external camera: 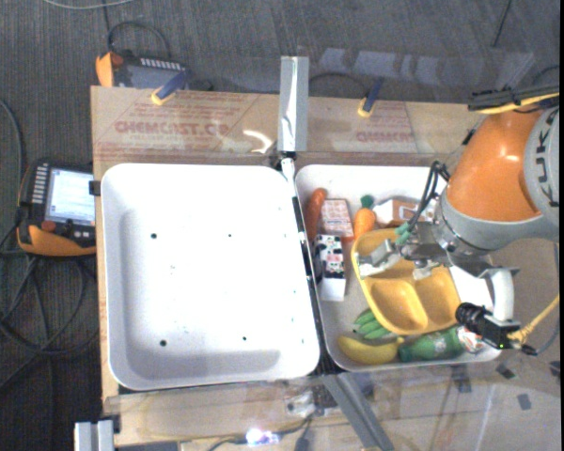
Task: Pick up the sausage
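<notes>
Arm over the right bin (pixel 331 346).
Sausage (pixel 317 210) lies at the bin's upper left, beside a carrot (pixel 364 219); end effector (pixel 406 242) above a yellow bowl (pixel 409 299), grip state unclear.

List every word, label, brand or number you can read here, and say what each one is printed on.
"KU", the first letters of a brand name cut off by the frame edge: on the orange band of the arm.
Faded red lettering on the cardboard sheet behind the bins: too washed out to read with certainty.
Print on the small red packet and the small box in the right bin: too small to read.
Screen of the handheld pendant: too blurred.
</notes>
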Motion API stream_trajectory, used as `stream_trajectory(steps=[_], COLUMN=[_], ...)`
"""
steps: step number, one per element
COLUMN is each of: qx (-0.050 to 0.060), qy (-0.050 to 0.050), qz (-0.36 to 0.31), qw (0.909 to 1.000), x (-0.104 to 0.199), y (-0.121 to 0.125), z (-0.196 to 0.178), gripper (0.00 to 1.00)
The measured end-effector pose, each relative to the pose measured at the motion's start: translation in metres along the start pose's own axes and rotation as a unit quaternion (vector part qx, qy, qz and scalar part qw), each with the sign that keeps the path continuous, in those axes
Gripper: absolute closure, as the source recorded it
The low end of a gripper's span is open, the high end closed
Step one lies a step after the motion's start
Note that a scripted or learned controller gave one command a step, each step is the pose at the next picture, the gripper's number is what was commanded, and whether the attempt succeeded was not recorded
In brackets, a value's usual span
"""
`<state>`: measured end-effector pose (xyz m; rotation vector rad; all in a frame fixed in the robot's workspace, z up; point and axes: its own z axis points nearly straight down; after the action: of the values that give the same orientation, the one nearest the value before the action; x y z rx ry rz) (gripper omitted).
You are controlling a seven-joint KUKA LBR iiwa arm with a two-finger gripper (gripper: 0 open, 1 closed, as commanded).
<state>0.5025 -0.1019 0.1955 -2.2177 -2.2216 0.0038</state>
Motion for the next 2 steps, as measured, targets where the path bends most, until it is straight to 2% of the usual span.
stream_trajectory(steps=[1,2], qx=[-0.015,-0.013], qy=[-0.004,-0.002], qz=[0.072,0.156], qw=[0.9973,0.9876], x=[-0.01,0.001], y=[0.035,0.064], z=[0.095,0.101], gripper=[0.0,0.0])
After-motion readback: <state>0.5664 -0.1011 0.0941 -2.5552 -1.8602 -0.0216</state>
